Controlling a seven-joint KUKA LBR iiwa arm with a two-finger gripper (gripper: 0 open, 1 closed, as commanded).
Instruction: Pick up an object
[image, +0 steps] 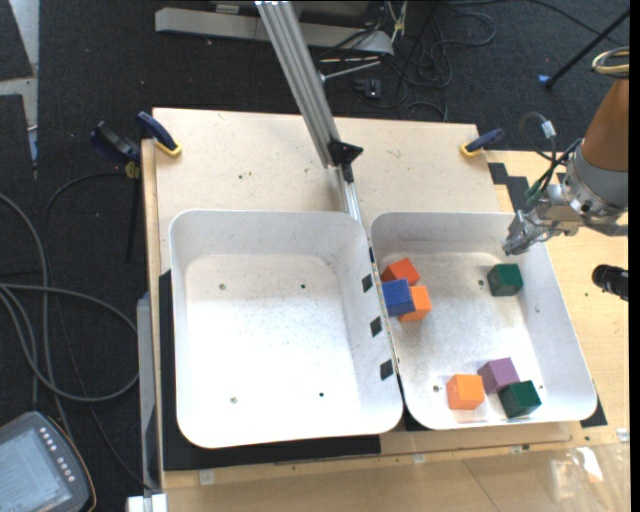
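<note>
The right bin holds several small blocks. A dark green cube lies near its far right side. By the bin's left wall sit an orange block, a blue cube and a second orange block, bunched together. Near the front are an orange cube, a purple cube and a dark green cube. My gripper hangs over the bin's far right rim, just above and right of the far green cube, with nothing seen between its fingers.
The left bin stands beside the right one. A slanted aluminium pole runs from the top down to the gap between the bins. Blue and yellow clamps grip the board's far corners. Cables lie on the dark floor at left.
</note>
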